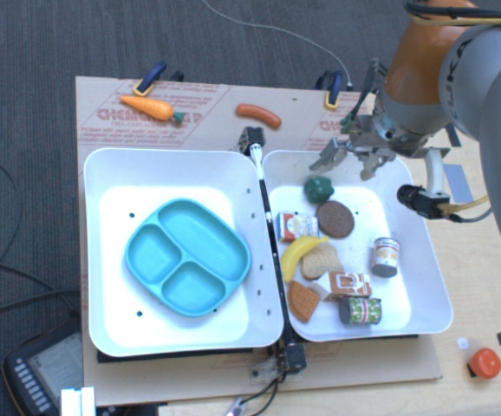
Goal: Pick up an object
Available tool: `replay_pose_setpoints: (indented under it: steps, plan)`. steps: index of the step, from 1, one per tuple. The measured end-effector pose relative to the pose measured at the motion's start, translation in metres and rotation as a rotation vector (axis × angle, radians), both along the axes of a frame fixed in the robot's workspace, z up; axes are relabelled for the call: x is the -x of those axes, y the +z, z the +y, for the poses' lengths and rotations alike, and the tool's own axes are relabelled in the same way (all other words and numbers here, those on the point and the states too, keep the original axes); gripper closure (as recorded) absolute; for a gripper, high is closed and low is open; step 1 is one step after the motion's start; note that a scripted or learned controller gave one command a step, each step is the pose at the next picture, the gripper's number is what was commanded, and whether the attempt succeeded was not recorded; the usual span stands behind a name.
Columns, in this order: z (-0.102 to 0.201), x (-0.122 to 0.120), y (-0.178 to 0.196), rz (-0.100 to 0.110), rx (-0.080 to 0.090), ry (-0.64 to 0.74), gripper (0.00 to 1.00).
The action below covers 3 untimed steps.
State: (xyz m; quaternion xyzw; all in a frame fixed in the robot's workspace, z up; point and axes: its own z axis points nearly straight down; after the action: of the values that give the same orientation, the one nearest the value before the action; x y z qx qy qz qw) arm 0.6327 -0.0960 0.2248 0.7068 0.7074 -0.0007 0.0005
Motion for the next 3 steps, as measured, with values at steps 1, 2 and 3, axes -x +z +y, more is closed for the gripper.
replay_pose_setpoints:
  steps: [1,2,3]
  plan:
    - [-0.031,0.057,-0.086,0.004,-0.001,-0.001,0.00]
    - [-0.001,0.086,-0.137,-0.006,0.001,-0.002,0.00]
    - [-0.001,0.085,-0.127,-0.007,0.001,-0.002,1.00]
